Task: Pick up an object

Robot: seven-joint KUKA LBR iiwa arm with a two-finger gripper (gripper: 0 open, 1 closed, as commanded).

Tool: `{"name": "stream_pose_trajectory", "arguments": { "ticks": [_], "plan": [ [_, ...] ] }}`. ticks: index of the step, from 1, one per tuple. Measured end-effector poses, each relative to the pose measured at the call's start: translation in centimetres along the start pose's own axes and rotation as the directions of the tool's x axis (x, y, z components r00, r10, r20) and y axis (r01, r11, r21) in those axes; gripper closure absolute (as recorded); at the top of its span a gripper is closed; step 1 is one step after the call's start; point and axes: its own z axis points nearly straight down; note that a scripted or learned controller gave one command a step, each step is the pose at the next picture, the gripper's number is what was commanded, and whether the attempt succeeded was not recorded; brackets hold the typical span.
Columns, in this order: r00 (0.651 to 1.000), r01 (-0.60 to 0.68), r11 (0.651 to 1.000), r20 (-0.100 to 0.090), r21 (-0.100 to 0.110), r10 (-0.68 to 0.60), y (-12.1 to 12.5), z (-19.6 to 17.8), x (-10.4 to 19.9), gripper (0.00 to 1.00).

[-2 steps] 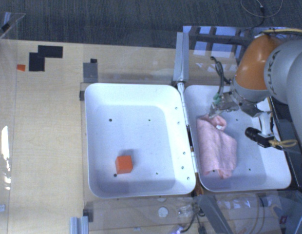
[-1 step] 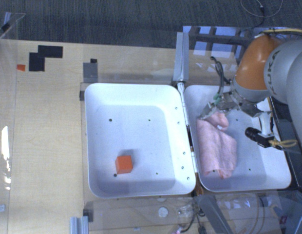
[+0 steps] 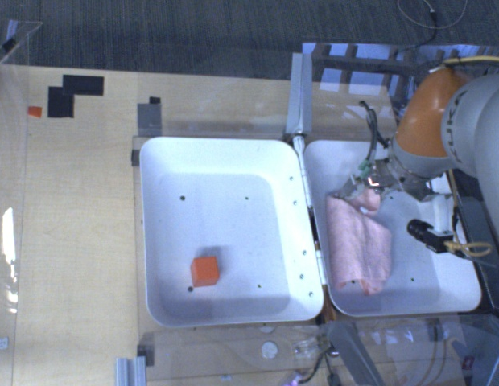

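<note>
Pink soft cloth, crumpled and folded lengthwise, lies in the right shallow white bin, along its left side, just beside the divider w/ the left shallow white bin. Top end of cloth looks bunched and slightly raised.

Grey arm w/ orange band reaches in from the right, wrist angled down over the right bin. Pincer sits right at the cloth's upper end, touching or very near it. Pincer opening: can't tell, tip is small and partly hidden by wrist and cabling. Can't tell if any fabric is between the tips either.

Small orange block rests alone on the left bin floor, lower-left of centre, well apart from the arm. Wooden counter carries both bins.

Step, as judged: at the grasp point on the cloth, either closing on it or about to lift. Cloth seems the target, not the block.

Next move calls for: a firm pinch on the bunched end, then a straight rise high enough that the hanging length clears the bin wall. Limp fabric may slip out if only a thin fold is caught.
</note>
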Motion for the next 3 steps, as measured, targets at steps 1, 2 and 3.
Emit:
{"name": "stream_pose_trajectory", "arguments": {
  "ticks": [1,2,3],
  "plan": [
    [1.000,0.004,1.000,0.001,-0.010,-0.004,0.4,-1.4,0.1,1.00],
    [1.000,0.004,1.000,0.001,-0.010,-0.004,0.4,-1.4,0.1,0.00],
    [1.000,0.009,1.000,0.002,-0.018,-0.009,0.7,-2.7,0.2,1.00]
  ]
}}
